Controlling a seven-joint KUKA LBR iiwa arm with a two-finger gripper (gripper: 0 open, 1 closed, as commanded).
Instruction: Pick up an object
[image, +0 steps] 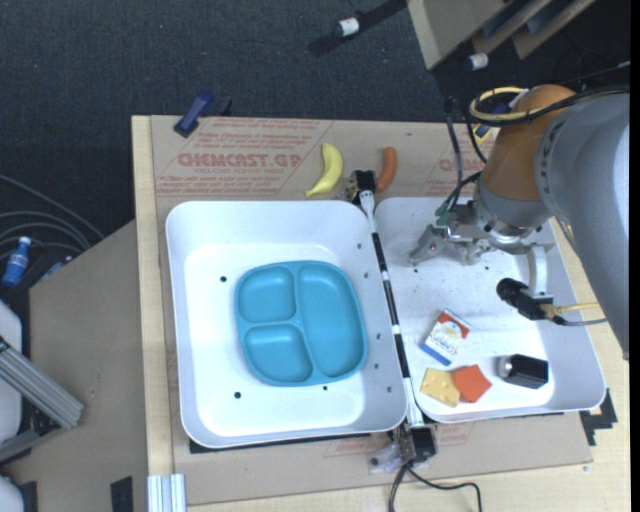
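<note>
Still unpicked, the small white carton with blue and orange print (445, 336) lies mid right white bin (575, 385). Above it, the metal two-finger gripper (447, 240) hangs spread and empty; lower squarely over it before closing.

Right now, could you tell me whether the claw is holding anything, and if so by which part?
Nothing is held. The claw hangs over bare floor at the back of the right bin, apart from the small box and other pieces nearer the front.

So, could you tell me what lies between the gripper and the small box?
In the camera view, bare white bin floor separates the gripper from the small box.
</note>
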